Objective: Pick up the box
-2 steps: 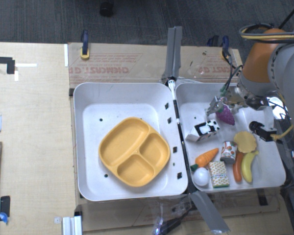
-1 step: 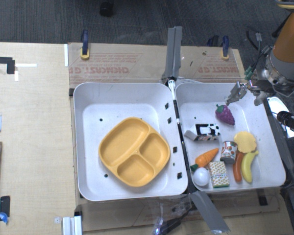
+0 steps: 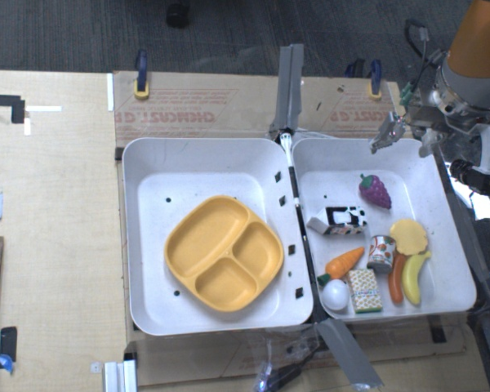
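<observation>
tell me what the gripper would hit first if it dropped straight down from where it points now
Probably bare floor of the right bin near its back wall. The gripper sits above that far edge, with the purple grapes nearest but off to the side; depth is unclear.

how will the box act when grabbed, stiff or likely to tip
The box looks like a small flat-sided carton, so probably stiff and light. It lies flat, so tipping seems unlikely. The egg and carrot crowd it, so they may get nudged or roll.

The arm enters at the upper right, its orange band at the frame's top corner. Its claw (image 3: 406,135) hangs spread apart, fingers pointing down, holding nothing.
</observation>
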Controlling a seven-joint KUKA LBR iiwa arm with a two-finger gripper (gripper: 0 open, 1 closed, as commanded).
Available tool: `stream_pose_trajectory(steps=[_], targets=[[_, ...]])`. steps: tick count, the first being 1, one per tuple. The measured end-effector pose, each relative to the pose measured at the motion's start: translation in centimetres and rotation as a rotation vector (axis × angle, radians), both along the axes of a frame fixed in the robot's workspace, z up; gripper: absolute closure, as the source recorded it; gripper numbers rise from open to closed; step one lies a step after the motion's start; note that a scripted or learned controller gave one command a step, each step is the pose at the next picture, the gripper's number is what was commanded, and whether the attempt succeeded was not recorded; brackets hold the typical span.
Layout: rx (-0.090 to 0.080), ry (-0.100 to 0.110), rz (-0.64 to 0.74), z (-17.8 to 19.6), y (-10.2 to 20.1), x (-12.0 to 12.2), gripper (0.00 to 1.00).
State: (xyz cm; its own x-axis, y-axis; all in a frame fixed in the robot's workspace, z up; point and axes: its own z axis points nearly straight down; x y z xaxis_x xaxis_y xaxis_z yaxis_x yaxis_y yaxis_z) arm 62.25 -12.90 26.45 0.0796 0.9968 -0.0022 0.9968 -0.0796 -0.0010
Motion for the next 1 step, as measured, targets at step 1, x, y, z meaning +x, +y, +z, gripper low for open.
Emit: stream_pose_trajectory(steps=[1], targets=[[0.0,-0.019,0.018,-15.09,1.6,-4.27,0.0]])
